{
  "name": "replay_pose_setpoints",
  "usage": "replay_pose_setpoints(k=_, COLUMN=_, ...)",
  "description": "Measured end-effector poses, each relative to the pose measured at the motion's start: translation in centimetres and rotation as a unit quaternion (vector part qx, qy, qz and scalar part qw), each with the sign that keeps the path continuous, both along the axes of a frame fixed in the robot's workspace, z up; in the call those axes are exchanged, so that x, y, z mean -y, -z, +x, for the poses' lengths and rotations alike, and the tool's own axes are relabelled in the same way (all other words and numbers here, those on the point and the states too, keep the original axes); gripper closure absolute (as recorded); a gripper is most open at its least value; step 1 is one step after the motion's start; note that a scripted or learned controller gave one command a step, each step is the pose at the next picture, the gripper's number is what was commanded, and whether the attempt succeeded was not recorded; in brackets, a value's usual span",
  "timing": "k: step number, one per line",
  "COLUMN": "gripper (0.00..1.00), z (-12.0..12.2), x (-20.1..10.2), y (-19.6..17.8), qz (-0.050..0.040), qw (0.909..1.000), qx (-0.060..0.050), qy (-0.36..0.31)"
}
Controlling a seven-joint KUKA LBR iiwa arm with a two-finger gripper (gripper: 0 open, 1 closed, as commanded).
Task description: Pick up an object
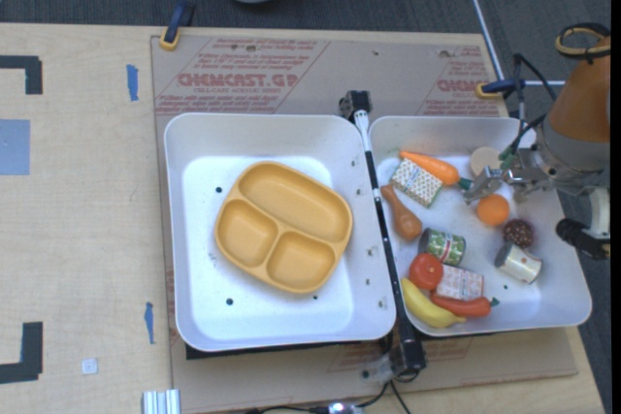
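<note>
toys are crowding the right bin (572, 301), while the left bin (194, 208) is carrying a yellow tray (283, 226). the arm (582, 107) is reaching in from three o'clock, and the gripper (490, 181) is hanging low over the right bin's upper half, just at eleven o'clock of an orange ball (493, 209). whether it is released or clenched, i cannot tell; metal parts are blurring together at the tip, and nothing is showing as held.

nearest candidates are lying around the tip: the ball just below it, a carrot (430, 166) at nine o'clock, a small box (415, 182) beside the carrot. further toward six o'clock a can (445, 246), a tomato (425, 270), a banana (427, 307) and a chili (464, 306) are piling together.

the ball is looking like light, hard plastic: smooth and round, so likely slipping or rolling out unless pinched straight across its middle. the carrot is seeming easier, stiff and narrow, best taken across its thick end.
</note>
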State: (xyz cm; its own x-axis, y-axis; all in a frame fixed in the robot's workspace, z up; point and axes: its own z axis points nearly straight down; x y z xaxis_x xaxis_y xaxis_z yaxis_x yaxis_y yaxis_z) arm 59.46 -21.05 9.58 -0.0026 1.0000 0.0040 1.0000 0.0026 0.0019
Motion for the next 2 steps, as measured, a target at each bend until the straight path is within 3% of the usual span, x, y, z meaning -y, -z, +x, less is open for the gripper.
replay_pose_setpoints(k=1, gripper=1.0, z=0.02, x=0.11, y=-0.98, qz=-0.0017, qw=1.0, qx=0.001, qy=0.0)
replay_pose_setpoints(k=2, gripper=0.0, z=0.02, x=0.08, y=-0.97, qz=-0.0012, qw=1.0, qx=0.0, qy=0.0)
